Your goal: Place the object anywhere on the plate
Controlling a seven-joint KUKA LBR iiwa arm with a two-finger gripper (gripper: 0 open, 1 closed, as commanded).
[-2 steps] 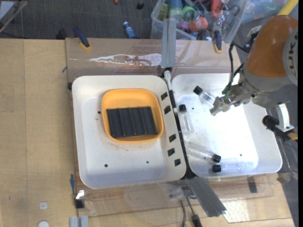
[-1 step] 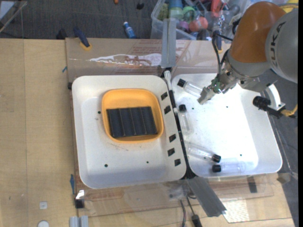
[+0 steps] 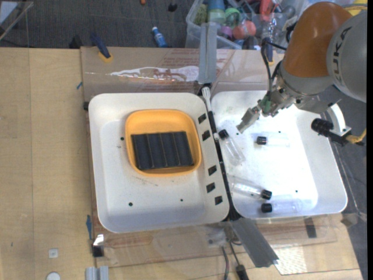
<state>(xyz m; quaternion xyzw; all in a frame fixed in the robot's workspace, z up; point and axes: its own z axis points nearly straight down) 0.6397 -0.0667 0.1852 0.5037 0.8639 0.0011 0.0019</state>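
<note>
Orange square plate [image 3: 163,121] carries a ribbed black slab [image 3: 162,150]; I can't tell the jaws' [image 3: 247,120] state (right white bin [image 3: 326,179]).

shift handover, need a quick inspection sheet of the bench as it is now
surface: two white bins, left bin and right bin, side by side on a wooden bench
job's things: orange plate in left bin with a dark ribbed block on it; clear tubes with black caps in right bin
clutter: loose black cap in right bin
grippers: tool above right bin, holding nothing visible
cables: black cable along the arm
surroundings: crate of colourful items behind the bench
</note>
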